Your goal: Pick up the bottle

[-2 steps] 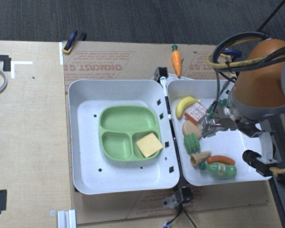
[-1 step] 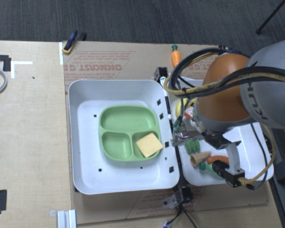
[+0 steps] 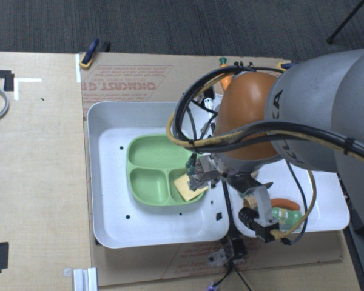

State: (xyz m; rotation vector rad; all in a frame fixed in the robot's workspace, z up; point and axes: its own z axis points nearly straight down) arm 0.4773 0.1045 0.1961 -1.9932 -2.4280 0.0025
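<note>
The arm hangs low over the left bin (image 3: 109, 223) with its gripper (image 3: 199, 176) at the green divided tray (image 3: 147, 174), grip impossible to read, while the bottle (image 3: 286, 216) lies in the right bin (image 3: 327, 220), likely awaiting pickup.

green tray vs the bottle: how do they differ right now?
Place: the green tray sits in the left bin; the bottle lies in the right bin.
View: the tray shows almost whole, with a yellow piece in one compartment, while the arm and cables hide much of the bottle.
Shape: the tray is wide, flat and divided; the bottle is small and lies on its side.
Both are green.
</note>
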